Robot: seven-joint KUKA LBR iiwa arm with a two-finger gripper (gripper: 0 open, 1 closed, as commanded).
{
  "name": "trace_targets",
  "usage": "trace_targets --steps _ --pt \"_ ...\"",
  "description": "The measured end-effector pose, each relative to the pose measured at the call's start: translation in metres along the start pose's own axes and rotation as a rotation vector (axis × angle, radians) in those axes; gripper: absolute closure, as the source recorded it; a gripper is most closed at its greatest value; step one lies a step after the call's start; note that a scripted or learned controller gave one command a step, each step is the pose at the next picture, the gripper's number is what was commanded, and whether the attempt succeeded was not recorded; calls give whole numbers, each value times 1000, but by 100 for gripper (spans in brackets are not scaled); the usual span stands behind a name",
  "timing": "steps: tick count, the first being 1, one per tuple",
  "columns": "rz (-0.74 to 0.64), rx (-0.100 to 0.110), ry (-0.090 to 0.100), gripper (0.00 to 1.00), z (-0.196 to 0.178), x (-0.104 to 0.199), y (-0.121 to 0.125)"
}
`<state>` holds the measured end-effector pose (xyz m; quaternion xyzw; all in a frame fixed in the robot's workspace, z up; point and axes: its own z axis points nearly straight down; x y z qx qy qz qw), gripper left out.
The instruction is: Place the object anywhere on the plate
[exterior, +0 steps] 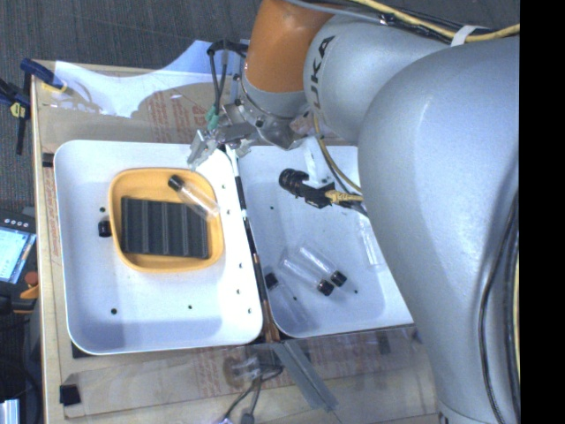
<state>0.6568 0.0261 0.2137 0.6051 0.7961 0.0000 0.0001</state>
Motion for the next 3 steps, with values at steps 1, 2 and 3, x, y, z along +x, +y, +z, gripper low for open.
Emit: trace_targets --steps 1,2,3 --pt "36 -1 -2 0 2 51 14" --pt "19 2 1 0 -15 107 29" --pt "-50 -1 1 0 -18 155 37"
